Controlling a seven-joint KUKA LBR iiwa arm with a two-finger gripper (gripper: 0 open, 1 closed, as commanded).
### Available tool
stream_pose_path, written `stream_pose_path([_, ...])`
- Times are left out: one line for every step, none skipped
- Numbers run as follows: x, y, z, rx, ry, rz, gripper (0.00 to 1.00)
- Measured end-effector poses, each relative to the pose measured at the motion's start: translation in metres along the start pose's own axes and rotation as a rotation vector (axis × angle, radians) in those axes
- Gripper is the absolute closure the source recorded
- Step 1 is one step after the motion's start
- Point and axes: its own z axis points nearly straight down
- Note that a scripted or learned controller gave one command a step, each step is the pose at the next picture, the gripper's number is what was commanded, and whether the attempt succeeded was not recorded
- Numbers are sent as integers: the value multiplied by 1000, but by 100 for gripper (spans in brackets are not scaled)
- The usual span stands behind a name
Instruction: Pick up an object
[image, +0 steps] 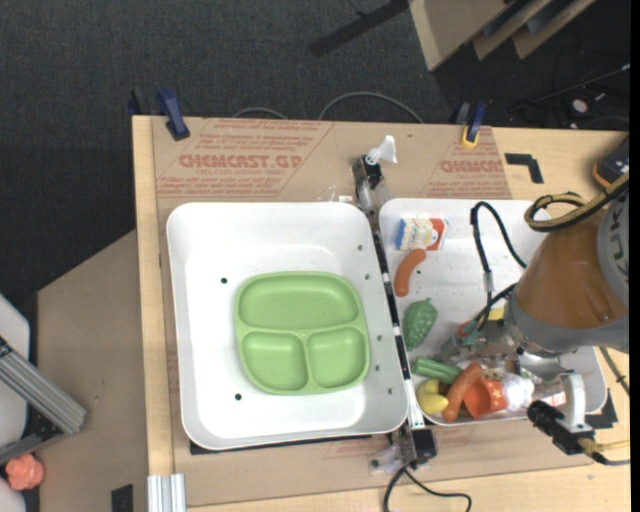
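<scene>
- My gripper (478, 362) hangs low over the near end of the right bin (455, 222), amid a heap of toy food; I cannot tell how it is set.
- An orange carrot (462, 390) and a yellow piece (432, 402) lie just beside it.
- A green divided plate (300, 332) sits in the left bin (200, 300).

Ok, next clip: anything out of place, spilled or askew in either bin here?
Nothing looks spilled or damaged. The green divided plate lies flat in the left bin. In the right bin the toy food is loosely jumbled at the near end, under the arm's wrist; the sausage and small carton lie apart, farther back.
</scene>
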Motion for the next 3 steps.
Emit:
stream_pose_path([-4, 27, -2, -20, -7, -5, 0])
stream_pose_path([-4, 27, -13, -22, -7, -4, 100])
stream_pose_path([56, 52, -108, -29, -4, -14, 100])
